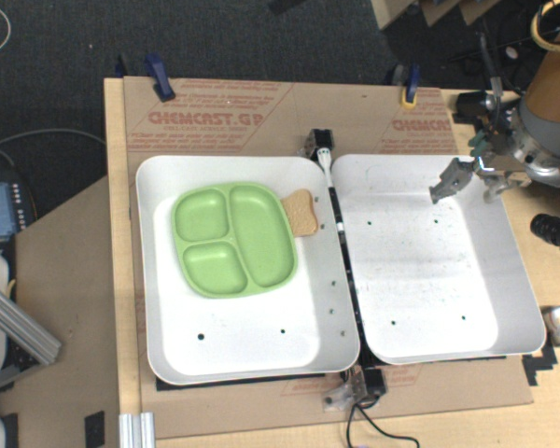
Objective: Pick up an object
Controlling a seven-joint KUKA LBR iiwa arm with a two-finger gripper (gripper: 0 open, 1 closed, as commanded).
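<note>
Left bin: shallow white plastic bin (168,334) with rounded corners, lying on the cardboard-covered surface (205,110), touching its twin along the middle seam.
Plate: light green plastic divided plate (233,241) with three compartments, resting flat in the upper half of the left bin, toward 11 o'clock of that bin's floor.
Sponge-like piece: small tan rectangular piece (301,213), possibly a sponge or a biscuit, lying at 3 o'clock of the green plate, touching or slightly overlapping the plate's rim, near the left bin's right wall.
Right bin: second shallow white plastic bin (429,287), speckled with dark flecks on its floor.
Arm: grey robot arm (541,138) entering from 3 o'clock, bulky wrist at the right bin's 1 o'clock corner.
Hand: grey two-finger hand (445,183) hanging over the right bin's upper part, toward 12 to 1 o'clock of that bin, well apart from the plate and the tan piece; open or clenched, cannot tell; nothing seen between the fingers.
Clamps: blue clamp (159,77) at the surface's 11 o'clock edge, blue and yellow clamp (410,87) at 1 o'clock.
Seam fittings: small black fitting (320,143) at 12 o'clock of the seam, another with wires (366,385) at 6 o'clock.
</note>
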